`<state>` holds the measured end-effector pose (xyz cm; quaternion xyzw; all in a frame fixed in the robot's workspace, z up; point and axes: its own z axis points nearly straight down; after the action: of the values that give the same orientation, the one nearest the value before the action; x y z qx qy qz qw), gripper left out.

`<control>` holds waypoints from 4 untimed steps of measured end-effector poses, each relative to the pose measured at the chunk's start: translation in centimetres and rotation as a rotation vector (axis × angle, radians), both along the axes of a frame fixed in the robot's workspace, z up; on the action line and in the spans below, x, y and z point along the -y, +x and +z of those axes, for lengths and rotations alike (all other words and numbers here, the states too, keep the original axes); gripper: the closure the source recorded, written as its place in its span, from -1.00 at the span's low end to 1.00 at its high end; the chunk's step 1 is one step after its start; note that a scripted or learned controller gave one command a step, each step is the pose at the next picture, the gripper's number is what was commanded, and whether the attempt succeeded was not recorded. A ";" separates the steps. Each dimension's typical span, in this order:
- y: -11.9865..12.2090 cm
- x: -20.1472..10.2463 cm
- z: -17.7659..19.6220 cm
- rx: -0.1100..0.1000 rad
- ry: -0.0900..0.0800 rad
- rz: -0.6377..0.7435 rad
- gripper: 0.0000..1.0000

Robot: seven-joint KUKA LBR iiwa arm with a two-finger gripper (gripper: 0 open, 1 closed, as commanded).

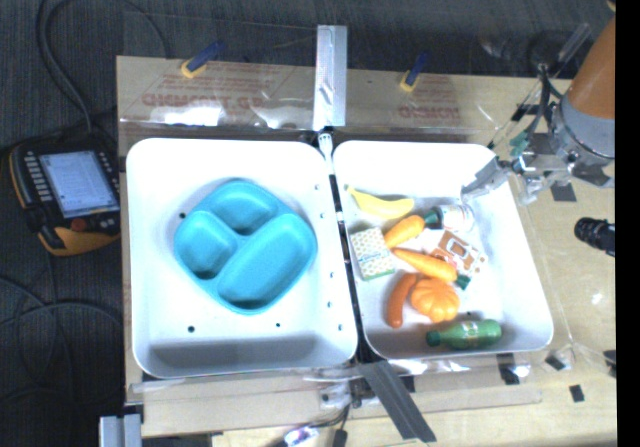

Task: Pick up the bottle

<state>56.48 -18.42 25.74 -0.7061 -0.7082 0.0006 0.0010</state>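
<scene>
While the arm [590,85] reaches in from the right, its gripper [480,183] hangs over the far right edge of the right bin [535,275]; whether it is open or closed cannot be told; nothing is seen in its grasp. Lying on its side at the near edge of that bin is the green bottle [464,334], just beside an orange pumpkin [436,300]; carrots [425,263], a banana [380,202] and a small box [369,253] lie farther back; the left bin [150,235] holds a blue divided plate [246,244].
</scene>
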 end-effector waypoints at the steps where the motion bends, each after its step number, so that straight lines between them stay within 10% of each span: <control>1: -6.8 4.0 9.1 0.003 -0.003 0.161 -1.00; 2: -6.8 3.9 9.1 0.003 -0.002 0.161 -1.00; 3: -6.6 3.8 10.0 0.003 -0.002 0.165 1.00; 4: -3.0 3.9 4.0 0.001 -0.002 0.149 1.00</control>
<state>53.49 -22.36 29.70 -0.6516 -0.7586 0.0012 -0.0002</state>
